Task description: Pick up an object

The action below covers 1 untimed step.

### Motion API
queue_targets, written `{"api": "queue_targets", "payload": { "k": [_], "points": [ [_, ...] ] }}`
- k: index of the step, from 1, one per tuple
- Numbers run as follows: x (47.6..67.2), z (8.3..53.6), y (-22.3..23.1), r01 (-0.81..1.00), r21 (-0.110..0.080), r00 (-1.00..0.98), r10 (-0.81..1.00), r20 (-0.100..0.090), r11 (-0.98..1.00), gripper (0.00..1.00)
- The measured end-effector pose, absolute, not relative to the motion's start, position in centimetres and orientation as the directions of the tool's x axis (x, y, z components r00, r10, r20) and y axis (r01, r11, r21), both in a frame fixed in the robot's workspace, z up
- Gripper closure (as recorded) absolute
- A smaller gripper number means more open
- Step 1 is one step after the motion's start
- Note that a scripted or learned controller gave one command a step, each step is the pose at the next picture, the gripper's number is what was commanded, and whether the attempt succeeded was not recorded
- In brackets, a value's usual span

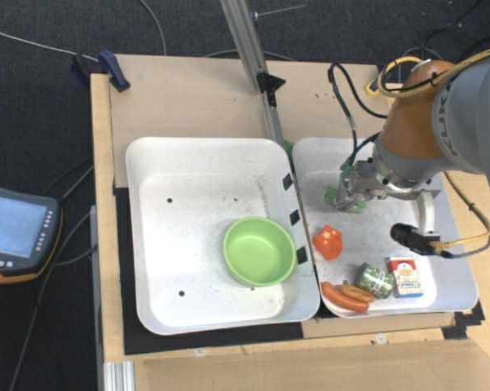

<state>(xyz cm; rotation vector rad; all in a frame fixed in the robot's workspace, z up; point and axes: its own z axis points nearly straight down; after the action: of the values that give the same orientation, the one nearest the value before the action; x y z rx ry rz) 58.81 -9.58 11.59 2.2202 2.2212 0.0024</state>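
Gripper [352, 195] over right bin [465, 287], low on green item [334, 195] — finger state indeterminable. Likely light, small; best pinched across narrow middle.

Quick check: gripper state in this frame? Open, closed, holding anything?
Gripper: low over the right bin, at a small green object; open or closed cannot be told, and no hold is confirmed.

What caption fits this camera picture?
Robot gripper hovers over a green thing in the right bin; green bowl sits left.
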Motion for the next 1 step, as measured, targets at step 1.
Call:
{"api": "queue_targets", "payload": {
  "k": [1],
  "points": [
    [59.32,16.11,-10.17,1.0,0.004,0.0,1.0,0.0,0.0,1.0]
  ]
}}
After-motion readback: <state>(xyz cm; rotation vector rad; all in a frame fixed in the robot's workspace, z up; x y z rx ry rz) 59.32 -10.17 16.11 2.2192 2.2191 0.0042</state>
